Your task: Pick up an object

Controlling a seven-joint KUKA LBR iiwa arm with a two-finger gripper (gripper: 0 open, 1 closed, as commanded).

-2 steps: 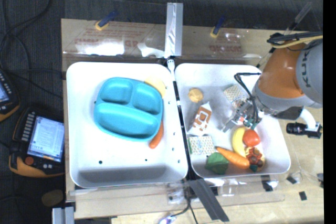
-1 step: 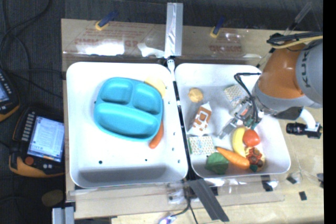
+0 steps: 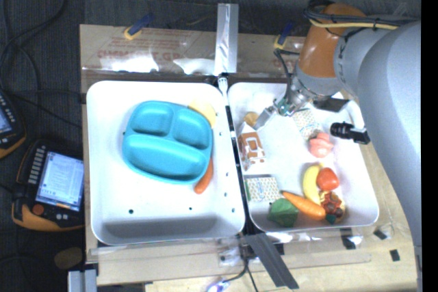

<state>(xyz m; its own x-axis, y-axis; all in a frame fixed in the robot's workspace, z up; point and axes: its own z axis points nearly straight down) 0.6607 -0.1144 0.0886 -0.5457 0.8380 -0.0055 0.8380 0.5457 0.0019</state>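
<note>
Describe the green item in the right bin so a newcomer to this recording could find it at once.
Start at the right-hand white bin and go to its near edge, left of centre. There sits a dark green blocky toy vegetable, touching the left tip of a long orange toy carrot. It is the one green thing among yellow, red and orange toys.

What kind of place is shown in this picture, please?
Most likely a robotics lab set up for grasping trials. A grey robot arm reaches over two white bins holding toy food, such as a carrot and a blue divided plate. A handheld control pendant lies on the carpet beside the bench.
</note>
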